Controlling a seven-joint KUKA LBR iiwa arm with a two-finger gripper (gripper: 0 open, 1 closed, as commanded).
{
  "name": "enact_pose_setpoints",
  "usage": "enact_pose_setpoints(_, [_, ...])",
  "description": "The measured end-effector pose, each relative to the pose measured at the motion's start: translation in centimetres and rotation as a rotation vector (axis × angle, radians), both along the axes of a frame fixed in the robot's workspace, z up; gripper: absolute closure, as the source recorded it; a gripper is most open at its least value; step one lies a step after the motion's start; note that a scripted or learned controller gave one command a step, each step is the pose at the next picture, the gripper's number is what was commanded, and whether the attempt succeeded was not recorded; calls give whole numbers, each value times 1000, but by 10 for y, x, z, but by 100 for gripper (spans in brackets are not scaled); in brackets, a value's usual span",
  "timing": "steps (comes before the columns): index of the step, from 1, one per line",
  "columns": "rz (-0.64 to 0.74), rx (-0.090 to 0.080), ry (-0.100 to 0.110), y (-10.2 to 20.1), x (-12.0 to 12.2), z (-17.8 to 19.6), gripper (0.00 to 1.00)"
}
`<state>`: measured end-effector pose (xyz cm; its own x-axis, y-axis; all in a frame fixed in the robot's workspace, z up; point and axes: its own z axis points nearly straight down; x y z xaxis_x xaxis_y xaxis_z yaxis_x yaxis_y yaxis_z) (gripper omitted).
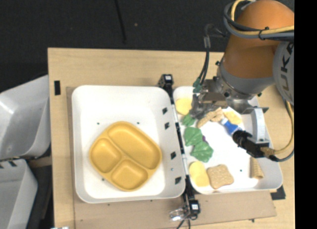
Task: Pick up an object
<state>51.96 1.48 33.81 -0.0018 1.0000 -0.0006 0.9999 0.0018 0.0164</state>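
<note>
Gripper [205,105] low in right bin [265,183], centre right of frame; jaw state cannot be told | tan cracker piece [210,118] just beneath it, green leaves [195,139] lower left | yellow divided plate [125,155] in left bin [81,139], well apart

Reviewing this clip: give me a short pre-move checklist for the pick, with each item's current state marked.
1. Claw is over the right bin, where the loose items lie: ok.
2. Item seen between the claw's tips: cannot tell.
3. Pick targets close by, green leafy pieces and a tan piece: ok.
4. Items crowded near the claw, risk of nudging neighbours: not ok.
5. Cracker and yellow round piece lie apart from the arm: ok.
6. Yellow divided tray sits in the left bin, out of the way: ok.
</note>
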Motion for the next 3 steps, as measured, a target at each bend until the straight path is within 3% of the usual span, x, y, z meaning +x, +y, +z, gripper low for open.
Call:
enact_pose_setpoints(1, [-11,-3,26,-83,-11,-111,100])
enact_pose_setpoints(2, [5,3,20,4,-31,-139,100])
enact_pose_setpoints(3, [6,3,9,52,-29,-64,100])
